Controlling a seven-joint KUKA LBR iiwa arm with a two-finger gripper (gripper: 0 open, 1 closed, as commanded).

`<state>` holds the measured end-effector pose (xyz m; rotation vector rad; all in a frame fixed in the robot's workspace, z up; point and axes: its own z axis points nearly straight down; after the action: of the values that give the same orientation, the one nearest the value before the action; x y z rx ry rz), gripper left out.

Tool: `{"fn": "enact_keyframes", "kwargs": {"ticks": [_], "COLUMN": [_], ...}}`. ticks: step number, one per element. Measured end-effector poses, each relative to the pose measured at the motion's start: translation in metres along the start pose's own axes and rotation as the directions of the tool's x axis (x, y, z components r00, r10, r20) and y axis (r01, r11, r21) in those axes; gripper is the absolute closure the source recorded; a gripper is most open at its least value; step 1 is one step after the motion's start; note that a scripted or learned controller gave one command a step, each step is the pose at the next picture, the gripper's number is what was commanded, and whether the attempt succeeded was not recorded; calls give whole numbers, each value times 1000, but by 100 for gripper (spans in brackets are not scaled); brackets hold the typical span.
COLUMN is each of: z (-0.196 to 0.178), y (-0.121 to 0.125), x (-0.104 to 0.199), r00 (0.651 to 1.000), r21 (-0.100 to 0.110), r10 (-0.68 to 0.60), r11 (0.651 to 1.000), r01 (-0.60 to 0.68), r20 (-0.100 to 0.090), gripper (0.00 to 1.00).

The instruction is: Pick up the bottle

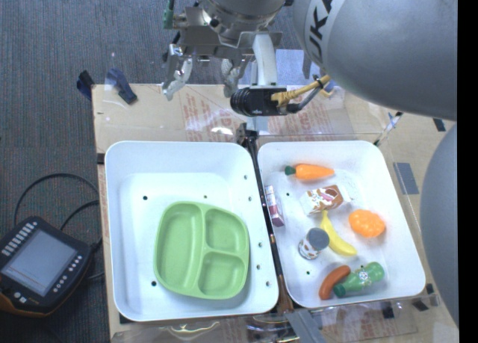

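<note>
While the arm hangs high over the bench's far edge, I see the gripper point(202, 76) poised above the cardboard beyond both bins, its two fingers spread apart with nothing between them. One fingertip point(173, 80) hangs to the left, the other sits nearer the black cylinder beside the wrist.

From the gripper, the green bottle point(361, 279) lies far off, toward the near right corner of the right bin point(388, 166), on its side and tilted, its cap end touching a red-orange sausage-shaped toy point(332, 281). Well apart from the gripper, then.

Between the gripper and the bottle I count a toy carrot point(312, 172), a small printed packet point(326, 199), a yellow banana point(337, 238), an orange fruit point(367, 223) and a small can with a grey lid point(314, 243). A slim dark-red pack point(275, 205) lies along that bin's left wall.

Nearer me and slightly left of the gripper, the left bin point(134, 166) holds a green divided tray point(202, 249).
</note>
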<state>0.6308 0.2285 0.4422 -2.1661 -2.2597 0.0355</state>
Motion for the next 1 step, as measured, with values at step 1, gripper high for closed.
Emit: {"fn": "enact_keyframes", "kwargs": {"ticks": [1], "z": [79], "y": [17], "x": [12], "r00": [991], "r21": [-13], "r10": [136], "r11": [991], "r01": [-136], "r20": [-6], "gripper": [0]}}
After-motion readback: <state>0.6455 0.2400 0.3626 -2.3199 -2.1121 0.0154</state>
